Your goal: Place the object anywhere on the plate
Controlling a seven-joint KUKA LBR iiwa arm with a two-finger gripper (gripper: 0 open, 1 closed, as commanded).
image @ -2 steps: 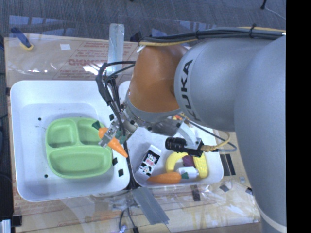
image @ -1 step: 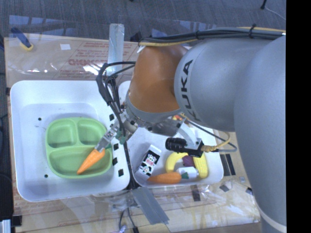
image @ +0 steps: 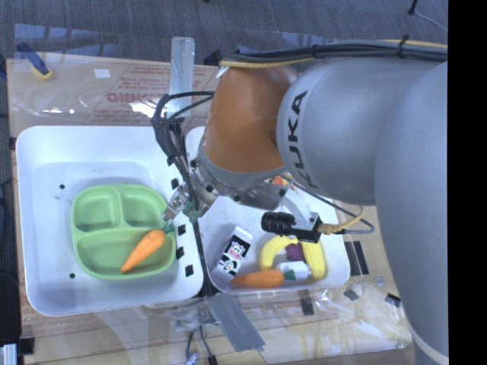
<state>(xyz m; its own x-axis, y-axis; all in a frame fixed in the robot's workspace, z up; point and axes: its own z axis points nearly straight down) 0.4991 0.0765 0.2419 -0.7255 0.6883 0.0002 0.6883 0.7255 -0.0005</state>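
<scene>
Camera view: arm (image: 319, 120) bends low over bins, fingers' (image: 181, 204) spread indiscernible, beside carrot (image: 144, 250) on plate (image: 95, 211).

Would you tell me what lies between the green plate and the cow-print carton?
In the camera view, the bins' adjoining white walls run between the green plate and the cow-print carton.

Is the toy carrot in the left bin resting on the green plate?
Touching. The camera view shows the toy carrot lying tilted inside the large lower compartment of the green plate, its leafy end against the right rim.
</scene>
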